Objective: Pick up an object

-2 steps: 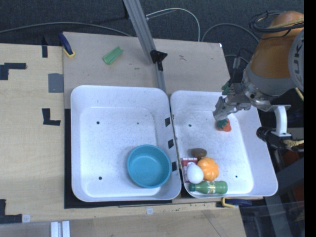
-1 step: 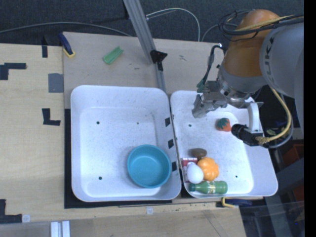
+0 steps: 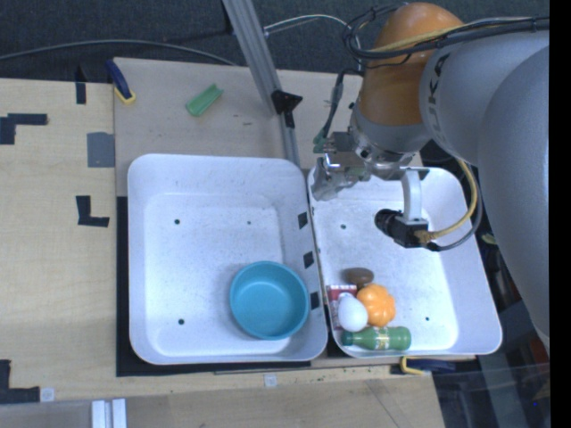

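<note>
Objects: one blue bowl (image 3: pixel 268 300) in the left bin (image 3: pixel 161 239); one orange (image 3: pixel 377 304), egg (image 3: pixel 352 314), green bottle (image 3: pixel 379 338) and brown lump (image 3: pixel 359 276) clustered in the right bin (image 3: pixel 446 301). Gripper (image 3: pixel 335 178) hovers above that bin's far corner, apart from them; its grip state is unclear. Wooden bench (image 3: pixel 53 266), dark floor.

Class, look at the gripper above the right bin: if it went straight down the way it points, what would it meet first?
Probably the bare floor of the right bin near its upper left corner. The gripper hangs well away from the orange ball, white egg and green bottle, though depth is hard to judge.
</note>
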`<state>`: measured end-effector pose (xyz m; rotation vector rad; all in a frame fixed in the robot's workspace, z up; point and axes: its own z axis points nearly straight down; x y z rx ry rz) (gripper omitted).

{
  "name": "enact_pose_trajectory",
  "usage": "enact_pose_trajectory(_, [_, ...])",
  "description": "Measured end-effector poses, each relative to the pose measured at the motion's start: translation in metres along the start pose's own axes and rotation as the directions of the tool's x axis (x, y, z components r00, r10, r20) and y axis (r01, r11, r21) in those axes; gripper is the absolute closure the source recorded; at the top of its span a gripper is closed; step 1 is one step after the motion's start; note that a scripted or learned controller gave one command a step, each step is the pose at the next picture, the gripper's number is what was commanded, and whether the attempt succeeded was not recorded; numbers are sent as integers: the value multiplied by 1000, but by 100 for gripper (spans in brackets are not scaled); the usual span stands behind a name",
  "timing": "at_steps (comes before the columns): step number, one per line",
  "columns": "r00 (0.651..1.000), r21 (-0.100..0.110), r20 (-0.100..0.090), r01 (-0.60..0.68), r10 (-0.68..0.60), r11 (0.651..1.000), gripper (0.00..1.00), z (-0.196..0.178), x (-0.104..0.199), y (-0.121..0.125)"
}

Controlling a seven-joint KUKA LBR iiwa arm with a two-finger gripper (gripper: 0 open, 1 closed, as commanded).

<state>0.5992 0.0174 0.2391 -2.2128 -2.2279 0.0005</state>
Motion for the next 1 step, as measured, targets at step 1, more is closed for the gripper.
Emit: enact_pose_trajectory(1, [1000, -1, -1, 1, -1, 1000, 100, -5, 57, 14])
